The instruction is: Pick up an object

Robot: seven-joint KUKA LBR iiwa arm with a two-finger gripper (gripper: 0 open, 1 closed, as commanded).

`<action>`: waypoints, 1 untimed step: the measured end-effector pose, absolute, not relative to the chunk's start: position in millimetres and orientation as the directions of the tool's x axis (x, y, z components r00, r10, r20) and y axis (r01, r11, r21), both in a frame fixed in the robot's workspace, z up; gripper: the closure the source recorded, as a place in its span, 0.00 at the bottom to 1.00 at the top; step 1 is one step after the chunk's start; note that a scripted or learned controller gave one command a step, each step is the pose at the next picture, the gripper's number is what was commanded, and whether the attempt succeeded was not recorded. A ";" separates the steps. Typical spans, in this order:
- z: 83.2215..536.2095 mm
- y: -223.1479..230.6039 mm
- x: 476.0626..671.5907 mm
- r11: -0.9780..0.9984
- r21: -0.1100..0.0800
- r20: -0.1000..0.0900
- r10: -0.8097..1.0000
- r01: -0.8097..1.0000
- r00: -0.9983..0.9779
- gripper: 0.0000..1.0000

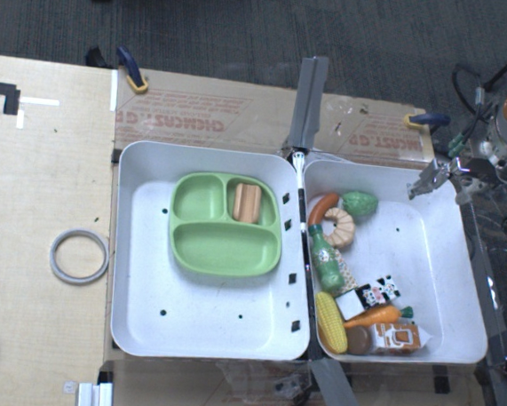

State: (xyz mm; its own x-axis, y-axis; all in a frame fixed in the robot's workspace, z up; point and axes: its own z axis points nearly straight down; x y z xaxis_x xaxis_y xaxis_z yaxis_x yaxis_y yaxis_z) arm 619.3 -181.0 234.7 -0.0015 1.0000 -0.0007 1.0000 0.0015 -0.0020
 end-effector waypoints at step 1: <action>204.2 -129.5 659.0 -0.047 -0.001 -0.001 0.999 0.999 0.047 0.00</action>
State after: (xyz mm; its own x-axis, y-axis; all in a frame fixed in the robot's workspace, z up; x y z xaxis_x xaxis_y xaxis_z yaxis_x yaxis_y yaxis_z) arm 659.0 -129.5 204.2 0.0469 0.9989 -0.0012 0.9989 -0.0469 -0.0008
